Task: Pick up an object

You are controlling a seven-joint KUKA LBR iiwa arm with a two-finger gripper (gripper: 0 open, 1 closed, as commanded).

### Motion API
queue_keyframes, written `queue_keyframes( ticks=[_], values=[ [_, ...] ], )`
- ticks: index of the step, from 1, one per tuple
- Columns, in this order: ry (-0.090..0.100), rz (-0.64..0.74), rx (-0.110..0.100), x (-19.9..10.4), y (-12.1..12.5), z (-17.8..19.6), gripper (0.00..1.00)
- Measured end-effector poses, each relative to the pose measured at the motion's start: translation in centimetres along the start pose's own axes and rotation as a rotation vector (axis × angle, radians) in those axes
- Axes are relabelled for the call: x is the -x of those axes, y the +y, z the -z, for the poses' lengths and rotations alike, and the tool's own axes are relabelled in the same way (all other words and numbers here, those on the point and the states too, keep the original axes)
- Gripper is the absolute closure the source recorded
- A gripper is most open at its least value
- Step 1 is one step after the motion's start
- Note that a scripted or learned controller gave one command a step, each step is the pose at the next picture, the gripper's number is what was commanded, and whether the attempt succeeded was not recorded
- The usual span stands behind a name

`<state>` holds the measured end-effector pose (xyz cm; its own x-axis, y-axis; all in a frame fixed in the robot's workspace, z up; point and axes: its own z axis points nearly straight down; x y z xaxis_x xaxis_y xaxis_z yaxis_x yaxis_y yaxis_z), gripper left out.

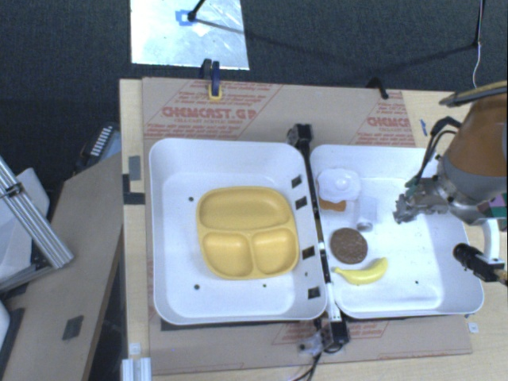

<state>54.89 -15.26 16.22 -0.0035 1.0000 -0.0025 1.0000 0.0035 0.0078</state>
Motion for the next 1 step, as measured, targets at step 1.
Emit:
queue_keyframes(
  ticks=[1],
  values=[
    [0.000,0.001,0.001,0.26,-0.11,6.38,1.00]
  ],
)
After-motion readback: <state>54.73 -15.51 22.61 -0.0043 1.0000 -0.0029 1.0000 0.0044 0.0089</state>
